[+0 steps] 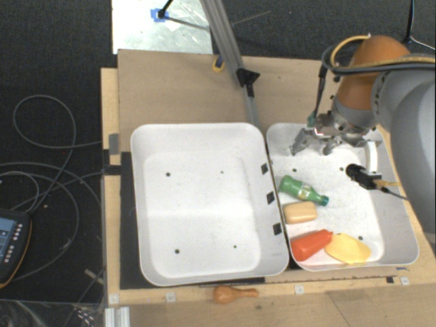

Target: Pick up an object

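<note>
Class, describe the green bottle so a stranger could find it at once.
Look in the right bin, along its left wall. The green bottle lies on its side there, above the beige block. It is the one green thing, with a narrow neck pointing right.

Cables (41, 176) and pendant (12, 240) on floor.

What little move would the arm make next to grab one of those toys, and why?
Probably a short slide toward the green bottle, then down. The gripper sits over the far end of the right bin with nothing under it, while the bottle, the nearest toy, lies just beyond it toward the camera, ahead of the beige block, red piece and yellow piece.
</note>
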Robot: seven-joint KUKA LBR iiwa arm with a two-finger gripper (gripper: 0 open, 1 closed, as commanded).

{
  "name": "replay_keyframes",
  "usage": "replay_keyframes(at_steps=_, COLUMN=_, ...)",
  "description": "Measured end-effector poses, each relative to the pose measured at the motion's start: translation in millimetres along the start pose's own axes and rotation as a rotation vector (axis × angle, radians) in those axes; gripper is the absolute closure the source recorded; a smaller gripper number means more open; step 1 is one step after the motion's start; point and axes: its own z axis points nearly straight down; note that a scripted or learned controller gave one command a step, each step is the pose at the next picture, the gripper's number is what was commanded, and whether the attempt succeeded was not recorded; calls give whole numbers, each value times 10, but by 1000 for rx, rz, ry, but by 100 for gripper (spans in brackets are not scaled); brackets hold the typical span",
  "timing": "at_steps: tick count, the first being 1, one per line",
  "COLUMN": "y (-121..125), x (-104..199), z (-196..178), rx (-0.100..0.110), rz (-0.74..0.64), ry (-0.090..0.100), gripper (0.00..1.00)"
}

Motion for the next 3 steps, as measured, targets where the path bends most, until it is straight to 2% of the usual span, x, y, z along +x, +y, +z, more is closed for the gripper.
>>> replay_keyframes(at_steps=1, y=26, x=-3, z=-155, rx=-8, rz=-3, ry=-2, gripper=100)
replay_keyframes(at_steps=3, y=-27, x=151, z=-1341, rx=-13, rz=0, ry=-2, gripper=100)
